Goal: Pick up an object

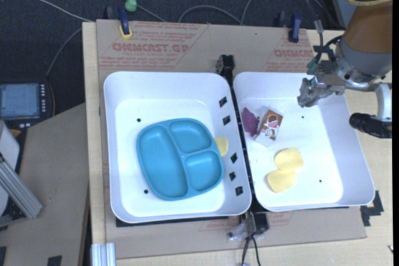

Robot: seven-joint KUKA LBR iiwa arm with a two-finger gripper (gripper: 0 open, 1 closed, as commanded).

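My gripper [307,98] hangs over the upper right part of the right bin [340,190], with nothing seen between its fingers. Below and left of it lie a small brown and white packet [270,124] and a purple piece [250,122]. Two pale yellow pieces [288,159] [281,180] rest lower in the same bin. In the left bin [124,103] sits a blue divided plate [179,157], with a small yellow piece [221,146] at its right edge.
A black divider with clips [232,128] runs between the two bins. Blue clamps [124,27] [294,28] hold the cardboard base at the back. A small screen [21,101] stands off the bench at left.
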